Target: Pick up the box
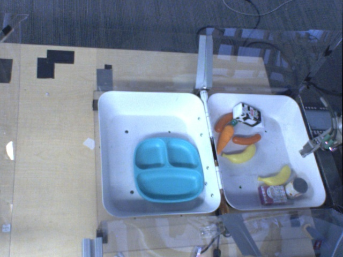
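Pale wooden bench (53, 159) under two shallow white bins, left bin (115, 143) and right bin (292, 122) side by side. Small black-and-white printed carton box (247, 114) lying tilted near the right bin's far edge, toward its far-left corner, untouched. Touching or just beside it: two orange carrots (225, 133) and an orange-red sausage-like piece (246, 140); further toward the near edge, two yellow bananas (241, 155) and a dark-labelled can (278, 193). Gripper (321, 142) at the right bin's right rim, well apart from the box; open or closed, cannot tell. Approach stage by the look of it: next, travel across toward the far-left corner, then descent clear of the carrots. Blue divided plastic tray (169, 169) in the left bin, no obstacle.
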`<state>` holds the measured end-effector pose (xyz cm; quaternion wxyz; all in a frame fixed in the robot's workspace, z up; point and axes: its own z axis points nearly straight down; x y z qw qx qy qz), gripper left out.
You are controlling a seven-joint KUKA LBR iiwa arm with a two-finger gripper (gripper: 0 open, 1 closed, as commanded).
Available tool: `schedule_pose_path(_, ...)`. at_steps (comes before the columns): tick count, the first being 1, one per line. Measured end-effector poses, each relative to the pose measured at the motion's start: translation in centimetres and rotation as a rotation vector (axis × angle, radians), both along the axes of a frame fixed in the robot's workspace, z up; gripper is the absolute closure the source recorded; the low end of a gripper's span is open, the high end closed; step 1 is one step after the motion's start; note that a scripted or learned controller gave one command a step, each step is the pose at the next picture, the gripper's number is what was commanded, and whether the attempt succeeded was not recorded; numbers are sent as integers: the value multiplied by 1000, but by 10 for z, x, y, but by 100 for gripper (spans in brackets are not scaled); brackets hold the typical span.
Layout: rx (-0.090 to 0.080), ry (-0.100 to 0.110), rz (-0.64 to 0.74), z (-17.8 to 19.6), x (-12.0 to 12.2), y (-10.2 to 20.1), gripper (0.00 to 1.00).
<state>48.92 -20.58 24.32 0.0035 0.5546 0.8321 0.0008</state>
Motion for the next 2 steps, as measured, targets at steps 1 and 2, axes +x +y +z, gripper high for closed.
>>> schedule_pose_path(1, -3, -7, 8, 12, 2, 1, 100)
schedule_pose_path(2, 0, 1, 12, -18, -1, 0, 100)
